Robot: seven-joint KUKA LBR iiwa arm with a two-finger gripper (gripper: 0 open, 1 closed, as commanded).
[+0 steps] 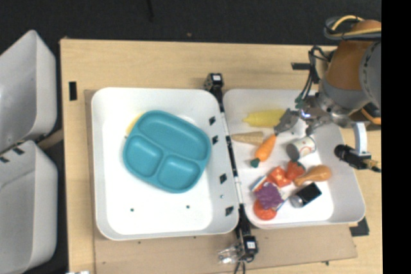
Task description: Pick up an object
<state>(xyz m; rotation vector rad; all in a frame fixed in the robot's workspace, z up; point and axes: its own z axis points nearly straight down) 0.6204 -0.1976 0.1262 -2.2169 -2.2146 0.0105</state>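
Note:
My gripper [294,127] hangs over the upper middle of the right bin [347,202], with its fingers spread apart and nothing between them. Just left of it lie a yellow corn-like piece [264,117], a tan cone [247,137] and an orange carrot [264,148]. Below the gripper sit a grey-and-white round object [300,149], a brown bread roll [313,173], red pieces [282,175], a purple cluster [270,194] and a black block [309,194].
The left bin [115,215] holds a teal divided plate [167,151] with something yellow tucked under its upper left edge. A black clip [214,81] sits at the top where the bins meet. The arm's orange-banded wrist [347,67] reaches in from the right.

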